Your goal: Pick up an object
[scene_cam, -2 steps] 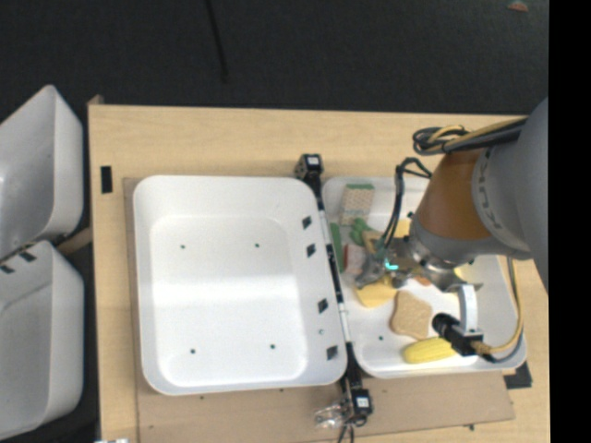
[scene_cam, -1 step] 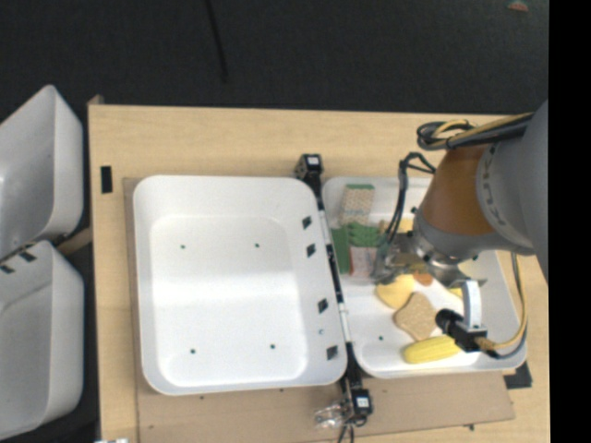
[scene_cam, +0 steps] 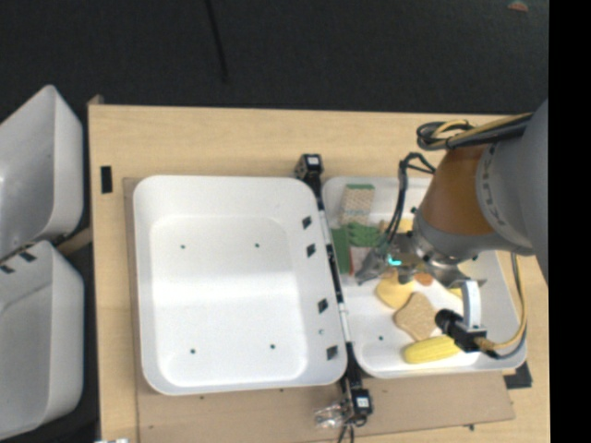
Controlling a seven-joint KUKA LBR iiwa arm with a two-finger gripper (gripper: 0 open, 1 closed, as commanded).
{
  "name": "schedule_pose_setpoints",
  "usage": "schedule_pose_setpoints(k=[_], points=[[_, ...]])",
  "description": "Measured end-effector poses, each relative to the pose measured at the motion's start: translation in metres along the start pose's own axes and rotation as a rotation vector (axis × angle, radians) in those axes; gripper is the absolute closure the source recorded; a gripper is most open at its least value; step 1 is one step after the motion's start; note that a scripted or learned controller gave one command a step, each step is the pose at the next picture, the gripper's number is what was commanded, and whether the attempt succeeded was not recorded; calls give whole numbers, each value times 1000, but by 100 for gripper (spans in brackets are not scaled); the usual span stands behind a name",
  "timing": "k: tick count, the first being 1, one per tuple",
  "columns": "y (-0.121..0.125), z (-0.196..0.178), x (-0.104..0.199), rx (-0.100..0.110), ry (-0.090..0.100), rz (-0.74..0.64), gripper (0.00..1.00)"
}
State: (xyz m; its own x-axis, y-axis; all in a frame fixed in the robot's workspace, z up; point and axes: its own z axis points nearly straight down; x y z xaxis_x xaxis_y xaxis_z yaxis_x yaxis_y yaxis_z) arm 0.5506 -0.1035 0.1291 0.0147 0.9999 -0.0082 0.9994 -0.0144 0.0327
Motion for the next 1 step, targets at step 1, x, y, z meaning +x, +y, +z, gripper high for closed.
schedule_pose_setpoints(k=[1], points=[[44, 27, -6, 25, 7, -19, 0]])
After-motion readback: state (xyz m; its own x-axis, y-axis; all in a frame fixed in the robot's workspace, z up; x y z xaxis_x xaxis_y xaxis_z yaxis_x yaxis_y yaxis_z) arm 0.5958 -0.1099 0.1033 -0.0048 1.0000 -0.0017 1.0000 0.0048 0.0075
